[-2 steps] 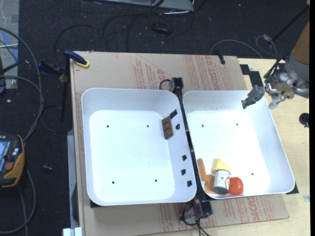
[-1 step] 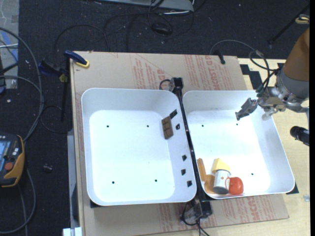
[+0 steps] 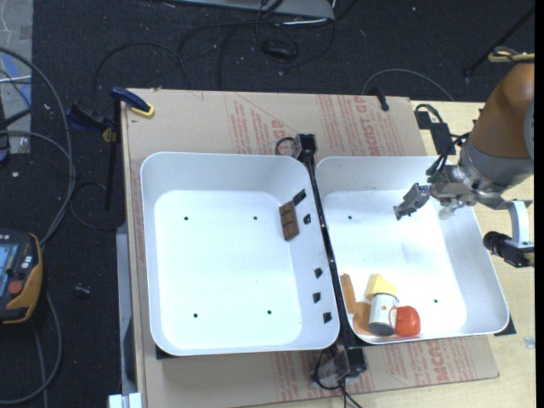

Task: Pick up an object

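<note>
Gripper [image 3: 411, 201]: we find it over the right bin's [image 3: 476, 253] far part, nothing visibly held; how far open, we cannot tell. Objects: red ball [image 3: 408, 320], cylinder [image 3: 382, 312], yellow piece [image 3: 379, 285], clustered at near edge. Left bin [image 3: 221, 262]: brown block [image 3: 290, 222].

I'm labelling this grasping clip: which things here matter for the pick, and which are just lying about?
For the job:
gripper, over the right bin
red ball, yellow block, can and orange stick, clustered at that bin's near edge
brown block in the left bin

Lying about:
clamp on the bench corner
cables on the floor
</note>
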`<state>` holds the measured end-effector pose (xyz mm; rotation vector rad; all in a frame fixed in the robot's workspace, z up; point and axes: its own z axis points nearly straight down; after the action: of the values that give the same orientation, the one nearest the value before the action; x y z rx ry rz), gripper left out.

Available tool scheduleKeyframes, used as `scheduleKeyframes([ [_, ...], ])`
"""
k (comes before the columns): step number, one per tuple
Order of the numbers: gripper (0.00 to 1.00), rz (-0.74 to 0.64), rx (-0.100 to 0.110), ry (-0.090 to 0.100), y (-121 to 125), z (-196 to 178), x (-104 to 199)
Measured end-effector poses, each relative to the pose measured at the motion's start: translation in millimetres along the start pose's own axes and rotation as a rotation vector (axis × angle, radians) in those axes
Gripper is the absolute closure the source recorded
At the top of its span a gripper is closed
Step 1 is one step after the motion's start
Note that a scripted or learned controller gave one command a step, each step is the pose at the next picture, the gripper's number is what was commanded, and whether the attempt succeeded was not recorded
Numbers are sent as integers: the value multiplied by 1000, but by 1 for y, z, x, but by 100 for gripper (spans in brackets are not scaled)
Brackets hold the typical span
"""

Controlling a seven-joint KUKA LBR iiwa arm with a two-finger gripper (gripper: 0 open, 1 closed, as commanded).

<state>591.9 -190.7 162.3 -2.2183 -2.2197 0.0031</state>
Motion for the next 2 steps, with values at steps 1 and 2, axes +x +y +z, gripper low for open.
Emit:
scheduleKeyframes([
  [1, 0, 1, 0, 0, -10, 56, -4],
  [2, 100, 1, -4, -1, -8, 43, -4],
])
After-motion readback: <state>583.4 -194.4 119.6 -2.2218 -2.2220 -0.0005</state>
